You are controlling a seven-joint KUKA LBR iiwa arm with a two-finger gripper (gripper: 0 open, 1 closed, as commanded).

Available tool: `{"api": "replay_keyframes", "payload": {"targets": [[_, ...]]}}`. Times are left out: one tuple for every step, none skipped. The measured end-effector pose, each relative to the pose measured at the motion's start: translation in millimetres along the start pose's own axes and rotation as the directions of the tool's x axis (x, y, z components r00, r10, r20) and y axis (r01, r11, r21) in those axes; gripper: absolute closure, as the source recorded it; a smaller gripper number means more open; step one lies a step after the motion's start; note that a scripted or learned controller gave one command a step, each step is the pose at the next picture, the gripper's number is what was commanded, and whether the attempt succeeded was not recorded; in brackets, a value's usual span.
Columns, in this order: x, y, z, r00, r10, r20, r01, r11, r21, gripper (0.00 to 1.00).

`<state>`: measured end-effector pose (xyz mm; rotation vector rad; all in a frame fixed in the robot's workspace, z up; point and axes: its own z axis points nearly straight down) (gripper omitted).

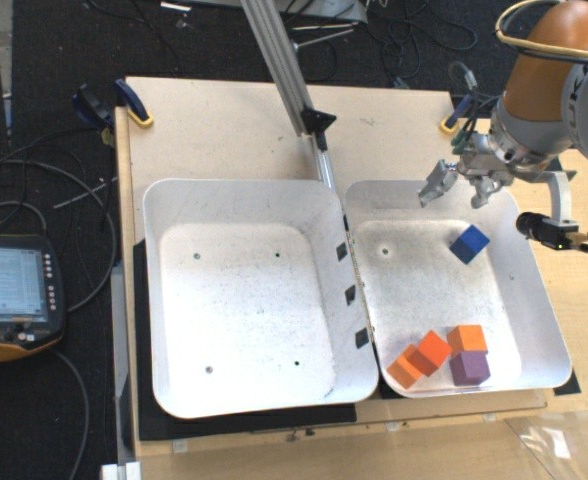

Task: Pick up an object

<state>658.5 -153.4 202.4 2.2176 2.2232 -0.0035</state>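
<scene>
My gripper (pixel 458 190) hangs open over the far edge of the right bin (pixel 534 288), its two grey fingers spread with nothing between them. A blue block (pixel 469 243) lies on the bin floor just below and slightly right of the fingertips, apart from them. Near the bin's front edge sit three blocks close together: an orange block (pixel 420 358), a smaller orange block (pixel 467 339) and a purple block (pixel 470 367).
The left bin (pixel 174 298) stands beside the right one, sharing a middle rim with black clips. A slanted metal pole (pixel 279 53) crosses above the bench at the back. Yellow clamps sit at the bench's far corners. A teach pendant (pixel 14 293) lies off the bench at left.
</scene>
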Motion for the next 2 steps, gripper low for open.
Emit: {"api": "replay_keyframes", "payload": {"targets": [[-38,-8,80,1.000,-0.002,0.004,0.002,1.000,-0.021,0.00],[-48,-42,87,1.000,-0.003,0.008,0.003,1.000,-0.024,0.00]]}}
